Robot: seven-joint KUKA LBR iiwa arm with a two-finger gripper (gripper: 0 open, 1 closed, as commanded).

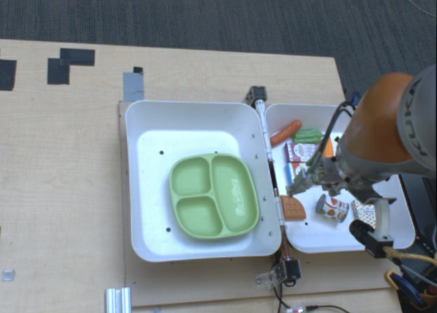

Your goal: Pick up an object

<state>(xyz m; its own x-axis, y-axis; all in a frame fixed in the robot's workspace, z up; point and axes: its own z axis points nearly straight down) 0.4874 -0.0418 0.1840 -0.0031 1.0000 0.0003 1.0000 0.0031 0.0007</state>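
Note:
The right white bin (pixel 321 236) holds several small objects. An orange sausage-shaped piece (pixel 285 132) lies at its far left, with a green item (pixel 308 135) beside it and a red-and-white packet (pixel 298 154) just below. A brown toast-like piece (pixel 293 209) rests against the bin's left wall. A small printed can (pixel 332 208) lies on its side near the middle, and a patterned item (pixel 366 214) sits to its right. My gripper (pixel 304 180) hangs low over the bin's left half, between the packet and the brown piece. The arm hides what is beneath it.
The left white bin (pixel 147 188) holds a green three-compartment plate (pixel 214 195). The grey arm with its orange band (pixel 382 124) covers the right bin's right side. A metal divider (pixel 268 161) runs between the bins. Cables (pixel 287 274) lie at the bench's front edge.

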